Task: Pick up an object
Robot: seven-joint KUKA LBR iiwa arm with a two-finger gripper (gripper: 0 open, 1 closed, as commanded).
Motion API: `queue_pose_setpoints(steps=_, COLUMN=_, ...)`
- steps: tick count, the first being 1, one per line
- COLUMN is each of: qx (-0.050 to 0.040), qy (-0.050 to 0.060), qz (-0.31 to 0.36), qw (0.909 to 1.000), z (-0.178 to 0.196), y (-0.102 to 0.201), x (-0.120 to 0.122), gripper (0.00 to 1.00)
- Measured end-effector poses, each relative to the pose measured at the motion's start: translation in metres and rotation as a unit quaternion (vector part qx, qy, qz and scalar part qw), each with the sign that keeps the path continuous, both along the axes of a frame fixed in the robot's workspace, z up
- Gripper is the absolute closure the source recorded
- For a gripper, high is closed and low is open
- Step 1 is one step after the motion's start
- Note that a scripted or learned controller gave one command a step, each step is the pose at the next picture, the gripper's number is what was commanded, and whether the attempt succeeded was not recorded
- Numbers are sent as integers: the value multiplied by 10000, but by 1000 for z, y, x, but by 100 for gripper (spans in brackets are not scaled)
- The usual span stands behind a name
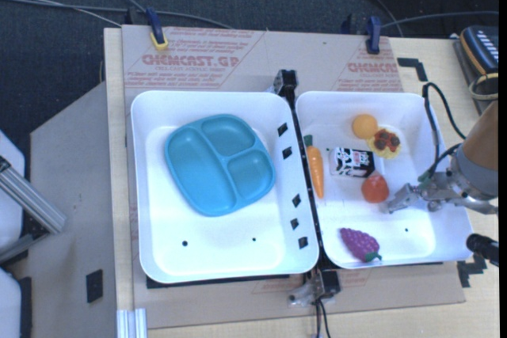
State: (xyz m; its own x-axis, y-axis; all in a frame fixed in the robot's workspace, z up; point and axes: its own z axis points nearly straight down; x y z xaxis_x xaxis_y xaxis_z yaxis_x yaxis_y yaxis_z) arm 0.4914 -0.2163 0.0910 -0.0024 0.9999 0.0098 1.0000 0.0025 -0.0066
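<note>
Just left of the end effector (398, 202) lies a red tomato (375, 187).

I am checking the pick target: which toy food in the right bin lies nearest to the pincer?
The small red tomato-like toy. It lies just left of the pincer; the purple grape bunch and orange carrot lie farther away.

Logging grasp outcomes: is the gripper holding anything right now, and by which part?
Nothing held. The gripper sits just right of the red tomato, with no object between its fingers.
</note>
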Motion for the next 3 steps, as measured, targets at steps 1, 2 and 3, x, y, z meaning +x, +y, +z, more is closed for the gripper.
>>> queue_pose_setpoints(steps=1, qx=-11, qy=-15, qz=-1, qw=10000, z=-6, y=3, x=1, gripper=0)
queue_pose_setpoints(steps=2, qx=-28, qy=-30, qz=-4, qw=10000, z=5, y=1, x=1, gripper=100)
queue_pose_setpoints(steps=3, qx=-63, qy=-64, qz=-7, qw=10000, z=68, y=-3, x=6, gripper=100)
